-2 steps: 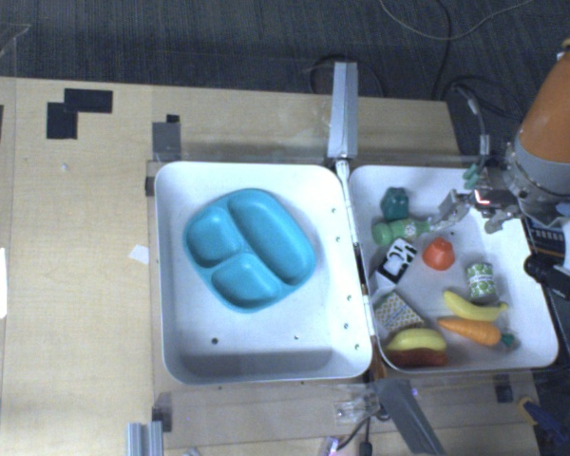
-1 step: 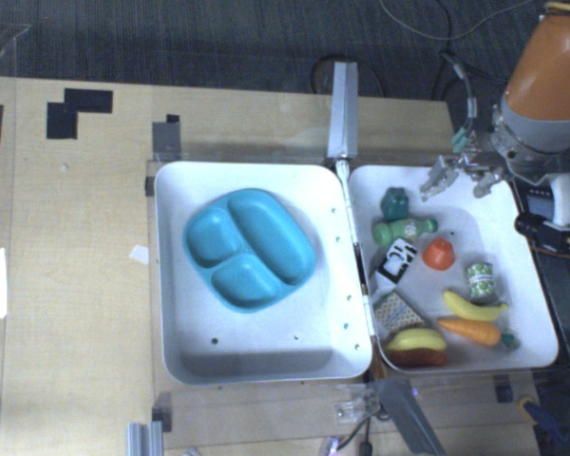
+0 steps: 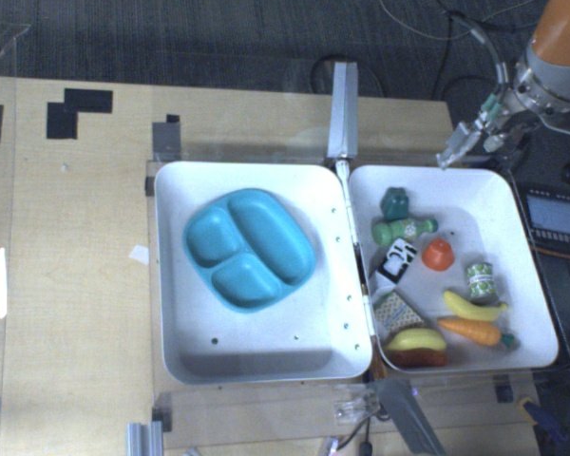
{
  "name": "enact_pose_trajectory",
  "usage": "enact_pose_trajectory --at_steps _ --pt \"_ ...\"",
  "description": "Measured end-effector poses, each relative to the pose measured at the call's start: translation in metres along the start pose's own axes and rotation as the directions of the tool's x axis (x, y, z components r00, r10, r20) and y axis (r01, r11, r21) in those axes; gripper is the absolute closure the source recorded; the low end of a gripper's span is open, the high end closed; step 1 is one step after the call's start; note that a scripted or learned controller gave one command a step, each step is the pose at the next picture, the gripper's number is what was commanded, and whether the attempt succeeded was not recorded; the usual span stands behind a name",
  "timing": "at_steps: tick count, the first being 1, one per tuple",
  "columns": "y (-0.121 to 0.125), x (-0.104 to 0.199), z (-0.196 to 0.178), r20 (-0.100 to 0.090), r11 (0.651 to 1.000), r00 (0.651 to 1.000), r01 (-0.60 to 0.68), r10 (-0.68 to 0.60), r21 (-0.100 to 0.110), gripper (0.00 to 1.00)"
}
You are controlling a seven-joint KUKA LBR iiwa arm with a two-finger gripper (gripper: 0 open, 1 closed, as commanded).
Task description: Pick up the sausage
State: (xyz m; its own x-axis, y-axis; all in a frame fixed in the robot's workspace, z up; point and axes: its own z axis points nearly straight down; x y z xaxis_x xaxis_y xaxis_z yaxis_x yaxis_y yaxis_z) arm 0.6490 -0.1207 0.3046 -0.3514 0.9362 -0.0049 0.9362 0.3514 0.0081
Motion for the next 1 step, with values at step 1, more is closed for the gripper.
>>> enact_pose_trajectory --at_steps 1 --pt "-0.1031 0.0132 0.1313 -0.002 0.971 0.971 -0.241 0.241 0.005 0.00"
